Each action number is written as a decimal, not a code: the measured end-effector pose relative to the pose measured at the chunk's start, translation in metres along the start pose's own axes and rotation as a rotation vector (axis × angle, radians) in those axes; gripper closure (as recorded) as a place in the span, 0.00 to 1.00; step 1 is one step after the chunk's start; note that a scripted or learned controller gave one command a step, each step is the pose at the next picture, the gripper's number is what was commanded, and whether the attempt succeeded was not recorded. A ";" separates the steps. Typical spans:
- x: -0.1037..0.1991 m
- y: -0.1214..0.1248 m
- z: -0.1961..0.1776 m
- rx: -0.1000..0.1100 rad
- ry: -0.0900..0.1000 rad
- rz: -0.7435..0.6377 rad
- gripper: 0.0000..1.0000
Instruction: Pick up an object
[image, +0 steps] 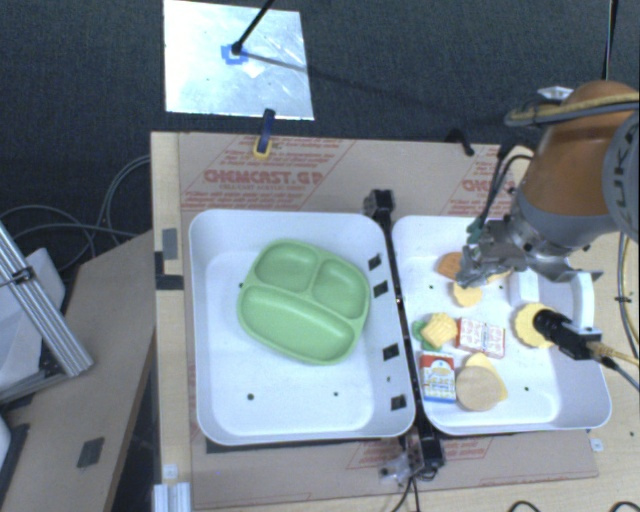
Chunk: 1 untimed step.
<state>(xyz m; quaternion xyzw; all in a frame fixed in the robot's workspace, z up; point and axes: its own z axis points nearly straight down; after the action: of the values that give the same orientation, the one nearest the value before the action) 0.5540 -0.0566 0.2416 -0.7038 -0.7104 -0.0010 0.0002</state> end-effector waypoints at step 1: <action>0.047 -0.028 0.016 0.003 0.000 0.001 1.00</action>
<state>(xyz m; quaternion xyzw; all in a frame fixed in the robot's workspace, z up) 0.5255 -0.0100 0.2254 -0.7041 -0.7101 0.0000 0.0016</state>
